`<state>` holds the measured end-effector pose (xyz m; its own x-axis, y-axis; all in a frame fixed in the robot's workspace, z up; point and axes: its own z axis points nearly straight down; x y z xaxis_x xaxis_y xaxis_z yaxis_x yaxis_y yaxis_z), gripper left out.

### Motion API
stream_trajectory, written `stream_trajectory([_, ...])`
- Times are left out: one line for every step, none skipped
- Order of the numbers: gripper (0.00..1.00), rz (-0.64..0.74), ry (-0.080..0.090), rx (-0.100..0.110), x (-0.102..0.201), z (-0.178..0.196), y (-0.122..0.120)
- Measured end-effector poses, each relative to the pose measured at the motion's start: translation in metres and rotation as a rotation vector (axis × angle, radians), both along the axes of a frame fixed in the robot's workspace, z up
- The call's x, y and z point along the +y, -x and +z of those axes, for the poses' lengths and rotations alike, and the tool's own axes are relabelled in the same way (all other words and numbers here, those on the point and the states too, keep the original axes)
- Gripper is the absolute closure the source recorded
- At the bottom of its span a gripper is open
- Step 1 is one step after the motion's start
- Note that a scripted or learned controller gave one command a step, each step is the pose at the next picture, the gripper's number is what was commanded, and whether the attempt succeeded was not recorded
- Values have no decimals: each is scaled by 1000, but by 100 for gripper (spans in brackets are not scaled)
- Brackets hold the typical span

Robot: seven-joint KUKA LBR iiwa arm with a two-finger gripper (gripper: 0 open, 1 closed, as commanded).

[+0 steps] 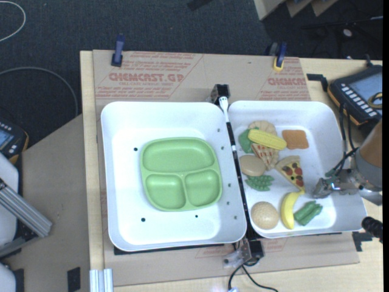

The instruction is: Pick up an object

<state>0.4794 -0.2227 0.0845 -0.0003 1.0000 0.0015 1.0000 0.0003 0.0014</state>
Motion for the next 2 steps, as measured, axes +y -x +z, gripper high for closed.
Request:
stream_trajectory([100,0,0,0,0,0,0])
stream_trajectory([100,0,0,0,0,0,0])
